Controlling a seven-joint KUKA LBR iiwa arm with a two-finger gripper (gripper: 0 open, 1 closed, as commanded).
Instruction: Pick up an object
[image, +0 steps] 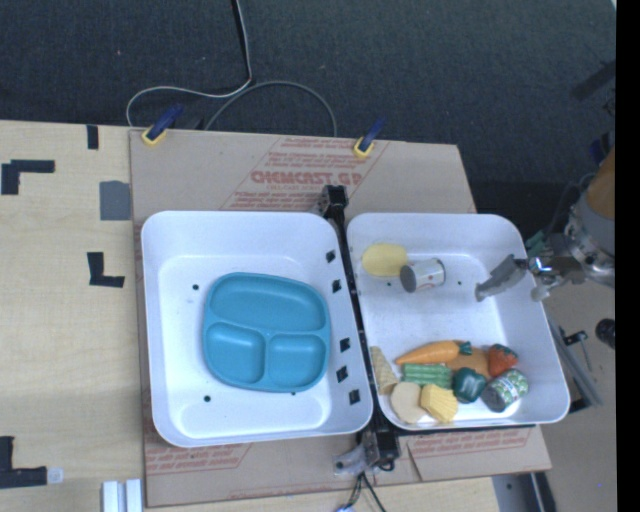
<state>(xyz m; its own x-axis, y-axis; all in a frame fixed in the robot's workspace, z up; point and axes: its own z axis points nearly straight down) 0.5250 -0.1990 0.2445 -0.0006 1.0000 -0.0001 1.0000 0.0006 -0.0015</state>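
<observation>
The right bin (455, 232) holds several toy foods. A yellow lemon (384, 260) and a grey metal cylinder (423, 274) lie near its back left. Along its front lie an orange carrot (433, 352), a red tomato (502, 357), a green pod (428, 374), a teal piece (468, 383), a green-and-white can (505, 390), a yellow corn piece (440, 402) and a beige round piece (405, 400). My gripper (522, 280) hangs over the bin's right edge, open, with nothing between its fingers (497, 278). It is right of the cylinder and above the tomato.
The left bin (170, 300) holds a blue divided plate (267, 331). A black divider (345, 300) runs between the bins. Both sit on a cardboard sheet (290, 170) clipped at the back. White floor shows in the right bin's middle.
</observation>
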